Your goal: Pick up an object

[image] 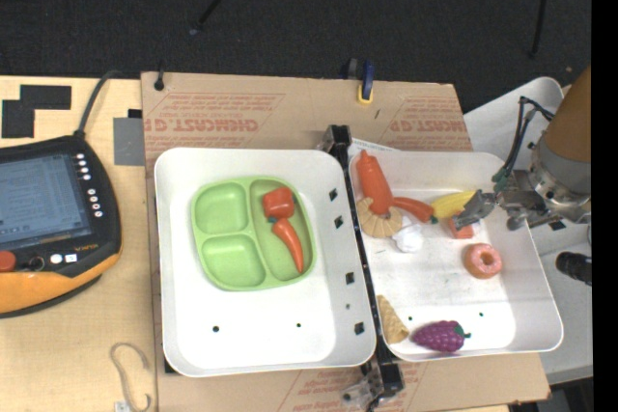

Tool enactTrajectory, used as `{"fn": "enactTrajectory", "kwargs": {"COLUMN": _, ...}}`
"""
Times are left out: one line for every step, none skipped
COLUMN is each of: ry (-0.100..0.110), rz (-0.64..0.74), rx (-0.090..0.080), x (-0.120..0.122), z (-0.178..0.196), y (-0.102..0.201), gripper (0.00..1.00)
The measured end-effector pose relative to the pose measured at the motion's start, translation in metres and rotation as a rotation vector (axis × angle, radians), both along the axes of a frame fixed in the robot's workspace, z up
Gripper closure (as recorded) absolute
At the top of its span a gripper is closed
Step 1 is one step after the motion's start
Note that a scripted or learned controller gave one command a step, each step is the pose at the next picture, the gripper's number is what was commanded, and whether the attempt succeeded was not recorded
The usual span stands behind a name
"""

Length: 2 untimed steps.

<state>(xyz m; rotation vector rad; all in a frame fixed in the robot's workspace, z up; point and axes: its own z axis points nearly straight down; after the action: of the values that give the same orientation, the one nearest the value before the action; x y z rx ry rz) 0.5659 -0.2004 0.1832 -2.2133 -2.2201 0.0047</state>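
Note:
My gripper [474, 210] is low over the right bin [526, 328], near its upper right, with the arm coming in from the right. Directly beside it lie a yellow banana-shaped toy [450, 203] and a small orange-red piece [462, 229]; whether it touches either is unclear. A pink donut [482, 260] lies just below it. Further left are a red chili [415, 206], a white lump [407, 240], an orange-red sausage shape [372, 180] and a tan waffle disc [379, 226]. Purple grapes [439, 336] and a cone [391, 317] lie at the front.
The left bin [183, 304] holds a green divided tray [230, 251] with a red pepper [278, 203] and an orange carrot [291, 242] in its right compartment. A tablet pendant [48, 217] lies at the far left. A black divider [352, 246] separates the bins.

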Motion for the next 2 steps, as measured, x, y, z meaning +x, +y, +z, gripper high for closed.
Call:
{"fn": "enactTrajectory", "kwargs": {"ry": 0.0, "rz": -0.002, "rx": 0.0, "x": 0.006, "z": -0.05, "y": -0.004, "gripper": 0.0}}
{"fn": "enactTrajectory", "kwargs": {"ry": -0.002, "rz": -0.002, "rx": 0.0, "x": 0.006, "z": -0.099, "y": -0.001, "gripper": 0.0}}
